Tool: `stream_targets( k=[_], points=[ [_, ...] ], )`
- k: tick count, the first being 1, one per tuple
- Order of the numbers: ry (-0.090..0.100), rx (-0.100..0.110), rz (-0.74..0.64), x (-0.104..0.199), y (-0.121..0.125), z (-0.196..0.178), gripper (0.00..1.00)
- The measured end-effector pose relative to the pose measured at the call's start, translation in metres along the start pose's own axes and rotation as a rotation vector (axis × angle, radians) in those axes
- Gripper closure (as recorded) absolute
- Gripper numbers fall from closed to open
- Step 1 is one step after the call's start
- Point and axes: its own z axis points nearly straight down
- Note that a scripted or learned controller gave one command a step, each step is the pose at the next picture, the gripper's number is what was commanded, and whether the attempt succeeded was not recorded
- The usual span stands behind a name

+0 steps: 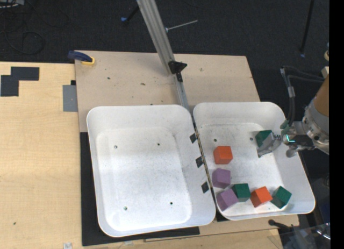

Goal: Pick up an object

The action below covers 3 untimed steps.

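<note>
the end effector point(272, 141) reaches in from the right over the right bin point(244, 112), and a green block point(263, 136) sits right at its tip, on the left side, touching or nearly so; whether it is gripped or how far the grasping part is spread i cannot tell. the block looks roughly cubic, no clear long axis. nearer lie an orange block point(223, 154), two purple blocks point(221, 178) and others, well apart. the left bin point(107, 114) and tabletop point(129, 78) leave room.
</note>
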Motion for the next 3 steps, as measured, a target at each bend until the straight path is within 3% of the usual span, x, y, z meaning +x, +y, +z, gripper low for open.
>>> stream_targets(
  k=[1, 3],
  points=[
    [0.001, 0.005, -0.001, -0.002, 0.003, 0.044, 0.00],
    [0.002, 0.007, 0.000, -0.008, 0.008, 0.167, 0.00]
  ],
)
